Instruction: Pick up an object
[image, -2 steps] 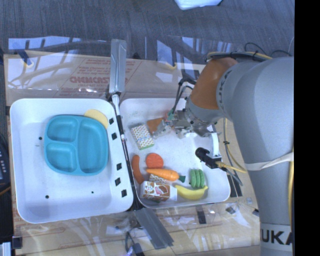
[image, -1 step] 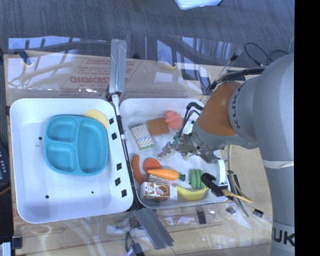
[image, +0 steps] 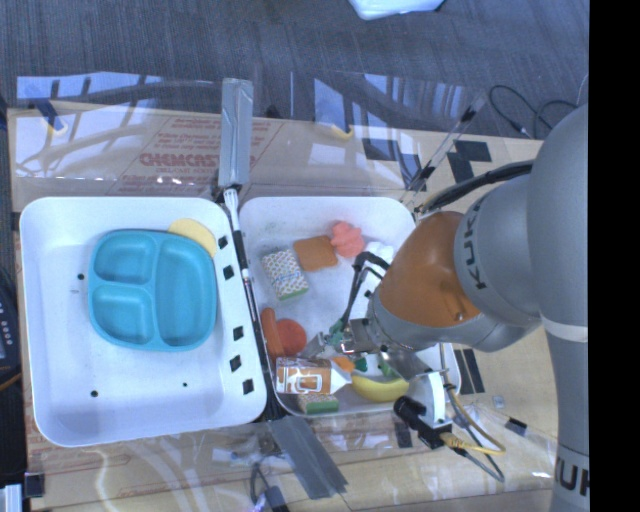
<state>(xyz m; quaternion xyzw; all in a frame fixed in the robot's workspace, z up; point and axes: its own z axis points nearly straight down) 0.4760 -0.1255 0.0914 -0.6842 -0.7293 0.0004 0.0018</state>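
The right bin holds several small items: a checkered box, a tan bread slice, a pink piece, a red tomato-like ball, an orange-and-white carton, a green block and a yellow banana. My gripper hangs low over the bin's front part, just above the banana and right of the red ball. The arm's orange band covers the bin's right side. I see nothing held.
The left bin carries a blue divided tray with a yellow disc at its far right corner. A metal divider bar stands between the bins. Cables and tape lie on the bench in front.
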